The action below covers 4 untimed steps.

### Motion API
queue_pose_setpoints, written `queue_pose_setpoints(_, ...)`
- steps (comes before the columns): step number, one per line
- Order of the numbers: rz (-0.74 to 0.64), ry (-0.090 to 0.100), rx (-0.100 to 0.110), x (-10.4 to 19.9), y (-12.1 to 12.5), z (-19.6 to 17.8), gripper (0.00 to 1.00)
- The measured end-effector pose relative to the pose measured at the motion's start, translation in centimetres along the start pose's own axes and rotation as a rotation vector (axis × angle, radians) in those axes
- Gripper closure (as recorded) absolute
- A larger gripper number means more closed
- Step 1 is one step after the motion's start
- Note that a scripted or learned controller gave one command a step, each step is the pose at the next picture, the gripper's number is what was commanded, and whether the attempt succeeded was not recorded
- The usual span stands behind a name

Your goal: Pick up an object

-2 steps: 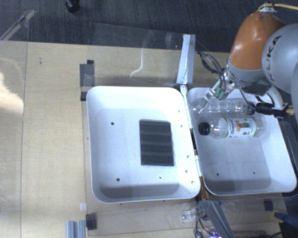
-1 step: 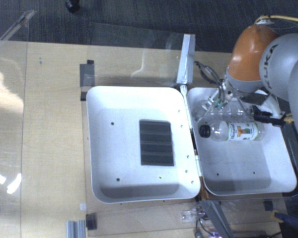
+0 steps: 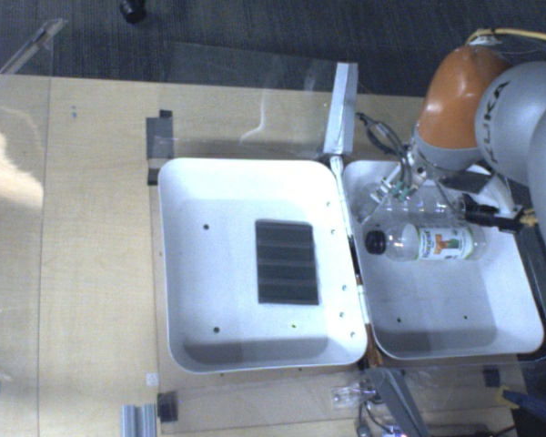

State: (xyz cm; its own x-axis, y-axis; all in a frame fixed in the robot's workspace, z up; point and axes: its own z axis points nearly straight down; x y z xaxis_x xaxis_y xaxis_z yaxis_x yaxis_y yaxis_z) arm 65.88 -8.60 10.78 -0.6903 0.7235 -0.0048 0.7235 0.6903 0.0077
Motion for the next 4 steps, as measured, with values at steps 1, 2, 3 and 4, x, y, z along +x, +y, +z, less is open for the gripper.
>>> queue_pose_setpoints(1,0.0,0.0,0.0,0.01,-0.02,0.06,0.0)
queue_pose_setpoints(2,0.0,0.0,0.001,0.02,-0.04,0.13,0.0)
queue_pose_setpoints(3,0.0,0.0,0.001,0.03,-0.06,0.19,0.0)
queue_pose_setpoints(4,0.0,0.0,0.001,0.03,-0.06,0.22,0.0)
